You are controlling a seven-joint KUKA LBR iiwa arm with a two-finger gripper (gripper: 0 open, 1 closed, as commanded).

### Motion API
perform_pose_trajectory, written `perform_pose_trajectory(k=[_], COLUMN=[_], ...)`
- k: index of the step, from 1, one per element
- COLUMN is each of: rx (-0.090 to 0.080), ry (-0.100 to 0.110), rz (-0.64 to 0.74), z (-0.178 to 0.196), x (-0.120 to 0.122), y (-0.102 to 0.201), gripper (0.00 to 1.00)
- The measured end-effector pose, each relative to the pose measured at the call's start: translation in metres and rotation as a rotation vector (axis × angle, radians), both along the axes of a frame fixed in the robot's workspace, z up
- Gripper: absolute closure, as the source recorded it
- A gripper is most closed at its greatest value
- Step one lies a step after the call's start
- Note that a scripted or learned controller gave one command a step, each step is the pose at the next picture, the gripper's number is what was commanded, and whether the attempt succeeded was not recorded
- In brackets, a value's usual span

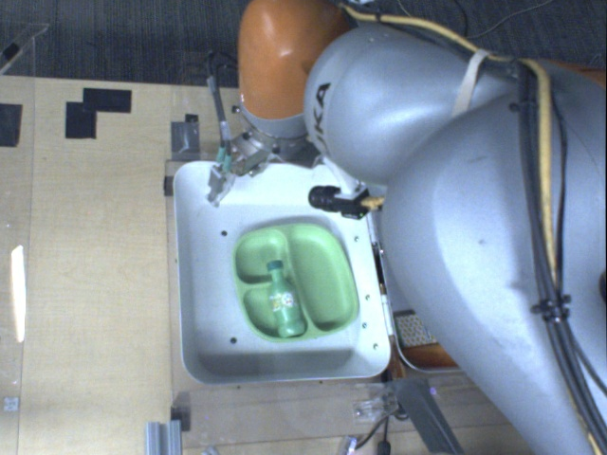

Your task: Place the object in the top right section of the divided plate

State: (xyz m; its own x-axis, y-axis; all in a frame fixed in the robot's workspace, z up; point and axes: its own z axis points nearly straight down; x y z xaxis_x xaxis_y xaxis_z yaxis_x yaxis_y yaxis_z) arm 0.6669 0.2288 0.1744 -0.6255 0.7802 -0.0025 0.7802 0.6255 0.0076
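Camera view: we see gripper [220, 183] at bin [194, 349] far corner; jaw state we cannot tell. Green bottle [283, 303] lies below gripper, in divided plate [327, 273], straddling ridge, likely dropped.

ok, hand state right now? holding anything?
Hand: at the white bin's upper left corner, nothing seen in it; open or closed cannot be told. The green bottle lies on the divided plate.
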Motion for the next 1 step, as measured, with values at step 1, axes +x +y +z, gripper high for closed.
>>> perform_pose_trajectory(k=[1], rx=[0.000], ry=[-0.001], rz=[0.014], z=[0.1175], x=[-0.0052], y=[-0.0025], gripper=[0.00])
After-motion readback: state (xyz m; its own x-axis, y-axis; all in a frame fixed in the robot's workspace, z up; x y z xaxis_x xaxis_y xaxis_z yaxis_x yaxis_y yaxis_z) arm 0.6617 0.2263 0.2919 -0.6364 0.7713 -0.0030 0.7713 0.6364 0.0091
